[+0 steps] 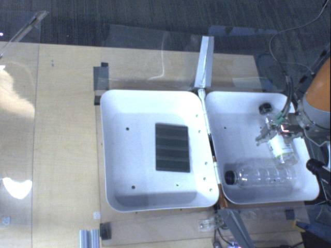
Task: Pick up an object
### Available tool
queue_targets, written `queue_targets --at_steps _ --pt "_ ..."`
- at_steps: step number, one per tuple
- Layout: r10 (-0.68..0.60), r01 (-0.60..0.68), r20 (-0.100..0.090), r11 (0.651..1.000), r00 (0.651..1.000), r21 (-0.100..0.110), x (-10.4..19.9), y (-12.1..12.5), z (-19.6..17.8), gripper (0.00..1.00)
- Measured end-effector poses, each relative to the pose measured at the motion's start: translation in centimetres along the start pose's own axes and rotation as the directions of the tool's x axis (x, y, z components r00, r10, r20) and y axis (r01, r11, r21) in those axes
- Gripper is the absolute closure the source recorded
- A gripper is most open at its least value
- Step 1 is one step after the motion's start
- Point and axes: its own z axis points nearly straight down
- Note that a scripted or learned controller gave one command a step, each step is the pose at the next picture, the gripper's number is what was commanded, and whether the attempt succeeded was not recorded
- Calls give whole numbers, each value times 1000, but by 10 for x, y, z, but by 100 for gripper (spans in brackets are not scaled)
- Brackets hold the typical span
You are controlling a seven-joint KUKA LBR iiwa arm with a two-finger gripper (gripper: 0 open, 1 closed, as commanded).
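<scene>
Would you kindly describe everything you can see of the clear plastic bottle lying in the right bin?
The clear plastic bottle lies on its side along the near wall of the right bin, its dark cap pointing toward the left bin. Its body looks transparent and ribbed, so the white floor shows through, and it seems empty. It rests on the bin floor. A smaller white bottle lies just beyond it, near the gripper; whether the two bottles touch is unclear.

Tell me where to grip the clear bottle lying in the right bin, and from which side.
Grip the clear bottle across its mid-body, coming straight down from above. It lies on its side along the near wall of the right bin, dark cap toward the divider, so probably close the fingers across its width, with the near finger clearing that wall.
</scene>
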Motion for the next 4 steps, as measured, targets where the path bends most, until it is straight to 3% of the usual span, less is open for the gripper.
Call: queue_targets --at_steps 1,2,3,4 --pt "11 -11 1 1000 1000 -3 -42 28 96 0" --pt "-88 88 4 996 996 -11 -53 24 118 0" --pt "-89 89 6 996 996 -18 -52 26 106 100" --pt "-134 134 2 991 991 -4 -18 36 33 100"
